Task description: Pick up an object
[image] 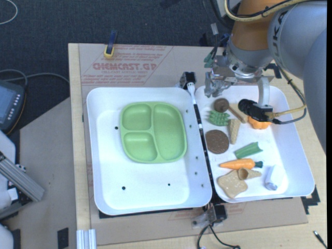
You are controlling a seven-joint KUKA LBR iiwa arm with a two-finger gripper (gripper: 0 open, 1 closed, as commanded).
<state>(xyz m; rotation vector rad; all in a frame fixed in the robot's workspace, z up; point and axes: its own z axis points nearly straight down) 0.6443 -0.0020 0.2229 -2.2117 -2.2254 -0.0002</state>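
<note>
The grey arm reaches in from the right, its orange band high above the wrist, and the gripper [217,88] hangs near the right bin's back left corner.

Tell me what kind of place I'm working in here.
Probably a robotics lab test bench, not a kitchen: two shallow white bins sit on a taped cardboard-covered bench, toy plastic food like an orange carrot fills one, and loose cables trail around.

Dark carpeted floor [62,14], brown printed cardboard sheet [129,64] over the bench, possibly a monitor [9,105] at left
</note>
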